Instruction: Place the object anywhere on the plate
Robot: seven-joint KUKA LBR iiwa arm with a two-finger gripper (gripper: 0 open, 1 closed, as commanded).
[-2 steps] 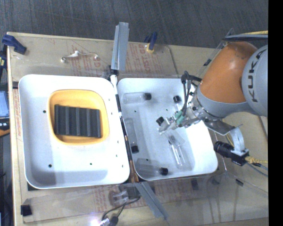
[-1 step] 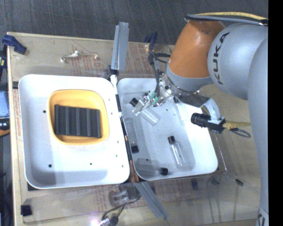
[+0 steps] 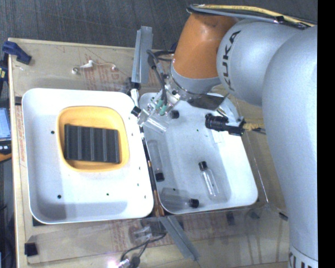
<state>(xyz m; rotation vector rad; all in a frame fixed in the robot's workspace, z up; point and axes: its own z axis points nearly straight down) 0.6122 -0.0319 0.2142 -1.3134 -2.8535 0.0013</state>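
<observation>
We saw gripper at upper centre of frame, clamped on clear vial; yellow plate lay to its left, close by, in left bin.

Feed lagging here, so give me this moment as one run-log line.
gripper: over right bin far-left corner | plate: yellow, left bin, dark slatted block on it | vials: loose in right bin
</observation>
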